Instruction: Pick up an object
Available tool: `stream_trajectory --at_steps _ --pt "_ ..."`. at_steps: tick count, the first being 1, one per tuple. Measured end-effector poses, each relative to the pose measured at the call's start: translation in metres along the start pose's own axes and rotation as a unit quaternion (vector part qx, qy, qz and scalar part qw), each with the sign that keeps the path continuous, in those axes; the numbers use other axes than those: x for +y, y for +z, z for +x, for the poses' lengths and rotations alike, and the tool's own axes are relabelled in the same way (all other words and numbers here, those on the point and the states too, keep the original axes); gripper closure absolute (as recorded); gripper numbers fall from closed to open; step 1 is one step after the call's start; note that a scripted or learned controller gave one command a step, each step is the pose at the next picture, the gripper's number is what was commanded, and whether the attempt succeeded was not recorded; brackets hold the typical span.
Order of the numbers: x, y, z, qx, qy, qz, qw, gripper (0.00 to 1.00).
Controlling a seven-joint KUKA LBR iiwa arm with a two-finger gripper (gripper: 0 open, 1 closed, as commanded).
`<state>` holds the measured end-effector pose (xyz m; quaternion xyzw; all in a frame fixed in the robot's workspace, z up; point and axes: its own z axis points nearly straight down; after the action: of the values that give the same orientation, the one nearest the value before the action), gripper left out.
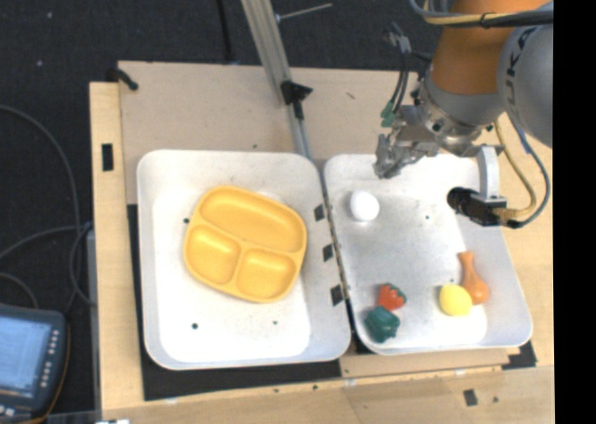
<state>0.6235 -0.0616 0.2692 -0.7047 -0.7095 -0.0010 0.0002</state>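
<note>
Arm: grey-orange KUKA, nearest the lens, reaching over the right bin (pixel 494 320).
Pincer (pixel 389 167): at the bin's far-left corner; finger state cannot be told.
White ball (pixel 363 206): just below-left of pincer, likeliest target.

You have a divided plate (pixel 246 244) mid left bin (pixel 168 338); a ball (pixel 363 206) near the right bin's (pixel 507 324) far-left corner.

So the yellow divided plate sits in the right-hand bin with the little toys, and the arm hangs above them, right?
Not quite. The camera view shows the yellow divided plate alone in the left bin; the little toys lie in the right bin, with the gripper above them.
</note>
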Motion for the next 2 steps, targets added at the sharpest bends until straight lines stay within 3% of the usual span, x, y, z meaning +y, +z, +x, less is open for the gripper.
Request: stream_trajectory --at_steps 2 --pt "-0.034 0.033 0.096 -0.001 0.001 0.001 1.0000 1.00"
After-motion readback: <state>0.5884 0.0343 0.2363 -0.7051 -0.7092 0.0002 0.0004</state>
